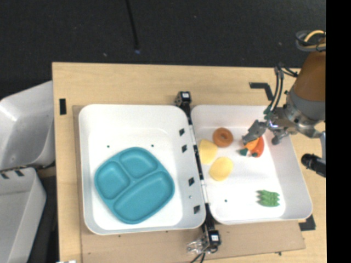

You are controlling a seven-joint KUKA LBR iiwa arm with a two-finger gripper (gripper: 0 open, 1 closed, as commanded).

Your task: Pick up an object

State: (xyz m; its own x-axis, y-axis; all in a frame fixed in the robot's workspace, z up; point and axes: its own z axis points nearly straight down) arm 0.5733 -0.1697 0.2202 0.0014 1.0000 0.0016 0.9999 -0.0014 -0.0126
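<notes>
The right bin point(290, 190) holds several small toys. An orange carrot with a green tip point(253, 147) lies near its far right side. My gripper point(265, 135) hangs just over the carrot, reaching in from the right. Its two grey fingers point(254, 130) are spread apart, so it is open, and nothing sits between them. The carrot lies just in front of the left finger, touching it or nearly so. A brown doughnut point(222, 137) lies to the left of the carrot. Two yellow pieces point(207, 151) point(220, 169) rest near the bin's left wall. A green toy point(268, 198) lies at the front right.
In the left bin point(88, 125) lies a blue divided plate point(135, 184). A black clip point(183, 98) sits at the far end of the seam between the bins. The arm's orange band point(312, 81) rises above the right bin's far right corner.
</notes>
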